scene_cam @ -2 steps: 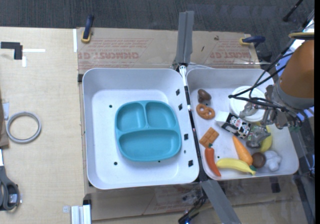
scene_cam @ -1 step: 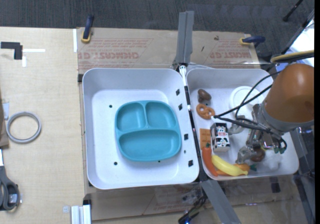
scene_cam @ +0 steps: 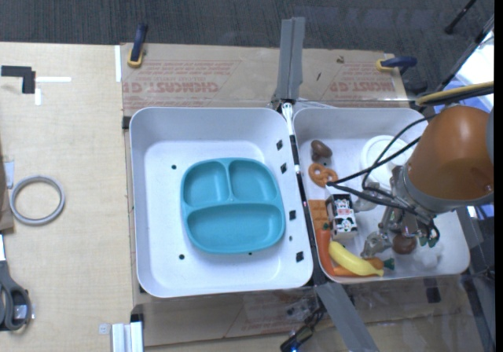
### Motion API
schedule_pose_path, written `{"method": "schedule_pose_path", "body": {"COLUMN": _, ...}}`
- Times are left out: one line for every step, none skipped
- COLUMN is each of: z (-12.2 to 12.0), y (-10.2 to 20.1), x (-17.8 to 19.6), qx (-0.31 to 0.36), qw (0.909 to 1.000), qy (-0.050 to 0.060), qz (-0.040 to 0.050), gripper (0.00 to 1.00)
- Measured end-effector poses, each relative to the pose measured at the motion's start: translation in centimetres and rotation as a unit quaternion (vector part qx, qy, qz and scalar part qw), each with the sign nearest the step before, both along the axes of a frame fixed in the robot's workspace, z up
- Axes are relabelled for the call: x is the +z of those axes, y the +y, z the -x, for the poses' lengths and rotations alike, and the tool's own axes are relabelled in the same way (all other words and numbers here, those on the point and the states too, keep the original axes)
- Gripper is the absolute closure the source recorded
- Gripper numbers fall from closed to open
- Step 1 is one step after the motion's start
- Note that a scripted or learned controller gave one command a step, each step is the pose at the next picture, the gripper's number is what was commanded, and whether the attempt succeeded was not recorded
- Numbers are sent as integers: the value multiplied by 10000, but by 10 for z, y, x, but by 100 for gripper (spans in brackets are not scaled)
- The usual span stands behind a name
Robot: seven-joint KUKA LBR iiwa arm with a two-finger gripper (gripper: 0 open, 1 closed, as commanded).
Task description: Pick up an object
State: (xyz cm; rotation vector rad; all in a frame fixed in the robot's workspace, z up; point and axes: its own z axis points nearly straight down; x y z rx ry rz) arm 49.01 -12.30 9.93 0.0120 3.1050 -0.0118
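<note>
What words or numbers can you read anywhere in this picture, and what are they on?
Red print on the cardboard sheet behind the bins: it faces away from the camera, too blurred to read for sure.
Small carton with black and white pattern in the right bin: any print is too small to read.
No other readable text, on the blue divided plate or elsewhere.

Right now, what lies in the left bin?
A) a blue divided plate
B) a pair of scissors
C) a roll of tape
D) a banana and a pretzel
A: the blue divided plate lies in the middle of the left bin, while the banana and pretzel lie in the right bin.
</note>
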Motion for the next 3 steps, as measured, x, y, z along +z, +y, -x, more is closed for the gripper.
{"method": "schedule_pose_path", "body": {"z": -85, "y": 12, "x": -7, "qx": -349, "qw": 9993, "qy": 159, "qz": -46, "gripper": 0}}
{"method": "schedule_pose_path", "body": {"z": -46, "y": 28, "x": -7, "qx": -1445, "qw": 9893, "qy": 172, "qz": -66, "gripper": 0}}
{"method": "schedule_pose_path", "body": {"z": -32, "y": -57, "x": 20, "qx": -1165, "qw": 9930, "qy": 157, "qz": -55, "gripper": 0}}
